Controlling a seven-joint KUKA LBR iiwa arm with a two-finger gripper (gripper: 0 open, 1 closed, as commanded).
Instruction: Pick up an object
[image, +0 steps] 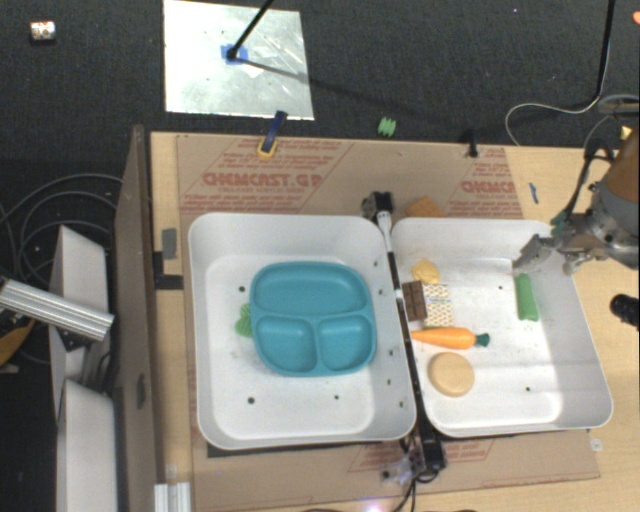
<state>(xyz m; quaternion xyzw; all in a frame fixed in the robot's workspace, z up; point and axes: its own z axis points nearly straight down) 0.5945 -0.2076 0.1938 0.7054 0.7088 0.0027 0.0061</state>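
The green stick (526, 297) is taken as the likely target, since it lies nearest the tool (553, 250); it rests upright in the view near the far right side of the right bin (500, 412), well apart from the other pieces. The tool is seen at the bin's upper right corner, above and just right of the stick's top end. Whether it is spread or pressed together cannot be told, as it is small and partly merged with the arm (615, 215). Nothing is seen held.

For a sound grasp, the tool should be centred over the stick's middle and closed across its narrow width, not along its length. The bin wall is close on the right, so room for the outer side should be checked before descent.

Other candidates are gathered toward the bin's left: a carrot (446, 338), a tan disc (451, 375) below it, a yellow piece (427, 271), and a brown block (413, 300) against the divider. The left bin (215, 260) is occupied by a blue tray (312, 317), with a green piece (243, 321) touching its left edge.

The bins are set on a cardboard sheet (260, 170) over the counter (615, 330). Dark carpet (80, 90), cables (50, 215) and a shiny sheet (238, 60) are seen beyond.
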